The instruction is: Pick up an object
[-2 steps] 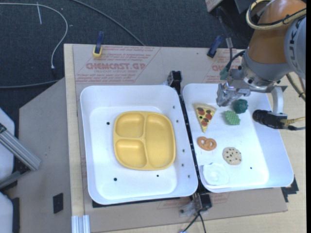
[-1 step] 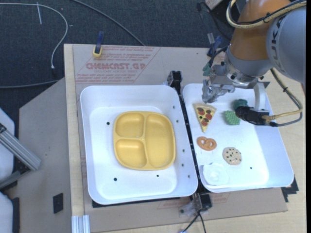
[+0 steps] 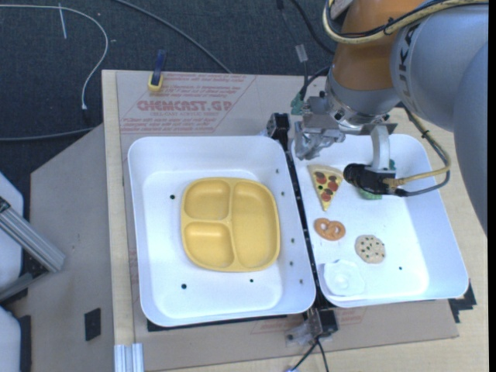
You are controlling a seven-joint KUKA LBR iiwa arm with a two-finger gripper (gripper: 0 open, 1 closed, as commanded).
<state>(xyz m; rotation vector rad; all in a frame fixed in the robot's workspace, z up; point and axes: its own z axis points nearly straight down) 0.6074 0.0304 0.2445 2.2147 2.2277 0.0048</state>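
My gripper [image 3: 313, 144] hangs over the back left corner of the right bin [image 3: 434, 231], just above and slightly left of a pizza slice [image 3: 326, 185] that lies flat on the bin floor. Closer to the front lie a pretzel [image 3: 329, 229], a chocolate-chip cookie [image 3: 370, 248] and a white round piece [image 3: 341, 277]. A small green object [image 3: 372, 194] sits to the right of the pizza, partly hidden by a black part and its cable. Nothing shows held under the gripper.
The left bin [image 3: 155, 208] holds a yellow divided plate [image 3: 230, 223]. The wall shared by the two bins runs right beside the gripper. The grey arm with its orange band [image 3: 380, 22] covers the back right. A blue and yellow clip [image 3: 157, 74] stands on the cardboard at the back.
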